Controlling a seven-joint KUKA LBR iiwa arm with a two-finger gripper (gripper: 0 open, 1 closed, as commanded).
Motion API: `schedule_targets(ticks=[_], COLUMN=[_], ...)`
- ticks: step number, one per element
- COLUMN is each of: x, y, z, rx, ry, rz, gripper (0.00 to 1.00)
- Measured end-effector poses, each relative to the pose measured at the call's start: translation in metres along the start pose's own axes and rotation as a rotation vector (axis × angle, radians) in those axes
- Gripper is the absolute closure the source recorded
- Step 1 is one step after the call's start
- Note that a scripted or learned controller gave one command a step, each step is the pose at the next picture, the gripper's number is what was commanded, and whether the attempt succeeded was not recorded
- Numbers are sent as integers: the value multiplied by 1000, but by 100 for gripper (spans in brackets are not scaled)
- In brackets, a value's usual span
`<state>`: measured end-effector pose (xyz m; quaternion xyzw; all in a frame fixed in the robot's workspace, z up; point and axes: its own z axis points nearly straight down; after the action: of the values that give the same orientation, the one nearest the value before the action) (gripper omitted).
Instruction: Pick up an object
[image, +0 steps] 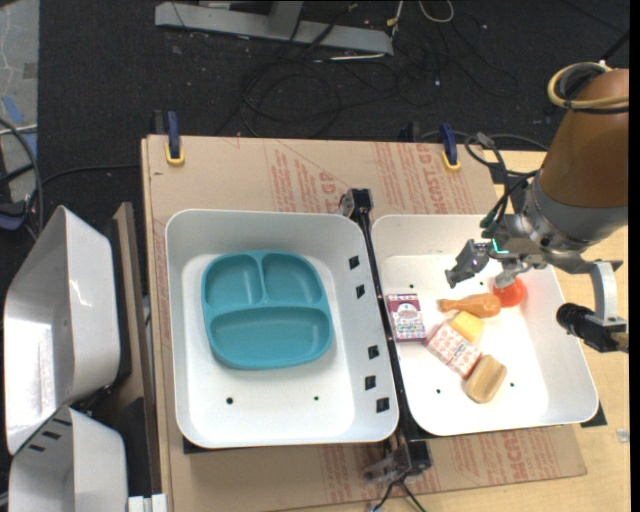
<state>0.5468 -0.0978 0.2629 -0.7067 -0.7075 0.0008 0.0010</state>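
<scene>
Two shallow white bins sit side by side on the counter (300, 170). The left bin (190, 330) holds a teal divided tray (267, 308). The right bin (560, 390) holds a loose cluster of small toy food items near its centre: a small pink-and-white printed carton (405, 316) at the left, a yellow cheese-like wedge (467, 326), a pink-patterned wrapped packet (453, 350) just near of the wedge, a tan bread-like piece (485, 379) nearest the camera, an orange drumstick-shaped piece (474, 305), and a red rounded item (512, 291) partly hidden under the arm.

The arm (585, 150) reaches in from the right, and the hand (482, 262) hangs just above the far edge of the cluster, over the drumstick-shaped piece and beside the red item. Whether the hand is spread or pressed together cannot be told from this angle; nothing is visibly pinched.

Handling judgement: the drumstick-shaped piece is the likeliest target. It looks like light, hollow moulded plastic, stiff, smooth and somewhat slippery, and apt to roll. A grip across its thicker right end, square to its long axis, seems safest; the narrow left end could squirt free. It lies touching or nearly touching the wedge, so a descending finger may nudge that neighbour.
</scene>
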Motion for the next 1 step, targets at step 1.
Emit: schedule_targets(ticks=[1], x=[0], y=[0], z=[-1], rx=[-2], ry=[-1], rz=[0], gripper=[0])
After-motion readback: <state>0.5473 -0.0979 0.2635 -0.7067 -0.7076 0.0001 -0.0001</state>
